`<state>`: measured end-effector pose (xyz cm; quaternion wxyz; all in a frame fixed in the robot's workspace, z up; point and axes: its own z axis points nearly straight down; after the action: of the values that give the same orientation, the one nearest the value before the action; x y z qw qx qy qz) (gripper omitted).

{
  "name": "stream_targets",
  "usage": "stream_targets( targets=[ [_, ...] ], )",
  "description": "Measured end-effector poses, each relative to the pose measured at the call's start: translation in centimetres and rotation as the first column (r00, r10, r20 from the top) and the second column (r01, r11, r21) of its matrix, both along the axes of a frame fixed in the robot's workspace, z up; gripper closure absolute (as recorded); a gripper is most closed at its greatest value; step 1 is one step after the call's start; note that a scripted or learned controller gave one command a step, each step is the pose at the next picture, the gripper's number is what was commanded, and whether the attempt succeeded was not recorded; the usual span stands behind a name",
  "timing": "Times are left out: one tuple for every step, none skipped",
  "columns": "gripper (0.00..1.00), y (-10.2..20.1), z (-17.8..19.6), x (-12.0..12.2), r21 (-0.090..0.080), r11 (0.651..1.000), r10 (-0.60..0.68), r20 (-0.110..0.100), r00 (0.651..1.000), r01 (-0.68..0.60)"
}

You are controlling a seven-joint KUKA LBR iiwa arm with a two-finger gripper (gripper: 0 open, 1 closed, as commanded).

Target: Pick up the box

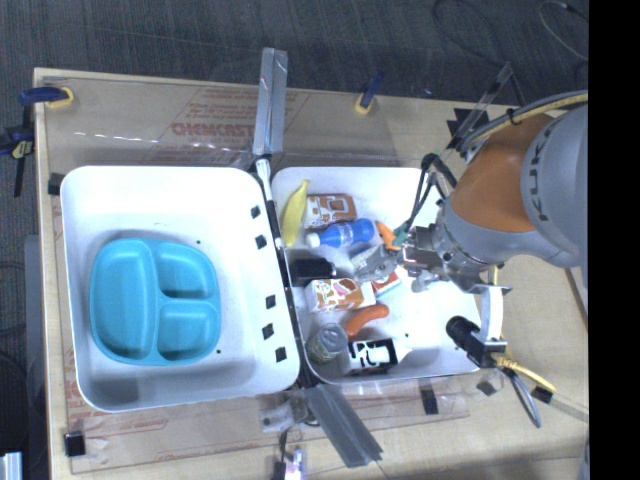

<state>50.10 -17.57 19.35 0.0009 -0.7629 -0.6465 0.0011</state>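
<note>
Since the right bin [455, 353] is crowded, we start at its near rim, where a metal can [325, 343] and a black-and-white packet [372, 353] lie, with an orange sausage-shaped piece [366, 316] just behind them. Next comes the small printed box [336, 293], lying flat near the middle of that bin, close to the divider side. Just beyond it, to the right, the gripper [388, 264] hangs low over the clutter, and we cannot tell whether it is wide or narrow; nothing shows held in it. Farther back lie a blue bottle [345, 234], a second brown box [331, 208] and a banana [294, 211]. We judge the small printed box light, fairly stiff cardboard, possibly slick and crushable, so we would take it across its shorter sides, squarely and gently, clear of its neighbours.
</note>
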Motion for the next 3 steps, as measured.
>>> stream_targets(
  targets=[
    [0.0, 0.3, -8.6, 5.5, -0.002, 0.97, -0.243, 0.015, 0.97, 0.243],
    [0.0, 3.8, -6.2, 9.4, 0.0, 0.933, -0.361, -0.002, 0.933, 0.361],
    [0.0, -1.4, -9.9, 2.5, 0.001, 0.955, -0.298, 0.001, 0.955, 0.298]
  ],
)
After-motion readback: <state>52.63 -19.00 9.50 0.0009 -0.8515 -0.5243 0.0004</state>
